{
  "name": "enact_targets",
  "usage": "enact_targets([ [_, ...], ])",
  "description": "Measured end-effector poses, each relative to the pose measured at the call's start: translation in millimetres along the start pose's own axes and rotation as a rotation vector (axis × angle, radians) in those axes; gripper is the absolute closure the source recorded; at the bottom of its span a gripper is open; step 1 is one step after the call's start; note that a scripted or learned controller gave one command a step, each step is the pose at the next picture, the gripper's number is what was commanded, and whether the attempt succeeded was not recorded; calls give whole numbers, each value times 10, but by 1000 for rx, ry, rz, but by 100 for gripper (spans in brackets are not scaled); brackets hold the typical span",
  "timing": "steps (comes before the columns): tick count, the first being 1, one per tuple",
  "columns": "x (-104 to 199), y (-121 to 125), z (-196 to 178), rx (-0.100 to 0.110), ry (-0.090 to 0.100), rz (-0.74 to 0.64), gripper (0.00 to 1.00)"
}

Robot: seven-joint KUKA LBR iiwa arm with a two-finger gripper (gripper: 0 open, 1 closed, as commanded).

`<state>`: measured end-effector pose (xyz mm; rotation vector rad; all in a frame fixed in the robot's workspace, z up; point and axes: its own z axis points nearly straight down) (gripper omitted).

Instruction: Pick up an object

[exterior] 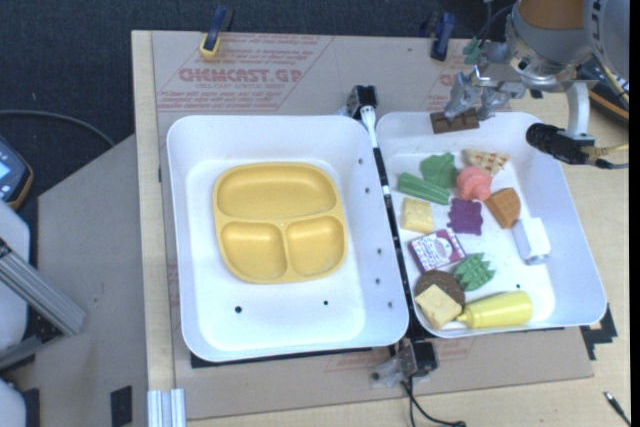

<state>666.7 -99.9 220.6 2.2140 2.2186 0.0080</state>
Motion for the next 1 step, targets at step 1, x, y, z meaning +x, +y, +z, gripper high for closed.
enact_targets([
  [1, 2, 9, -50, 4, 0, 1, 100],
])
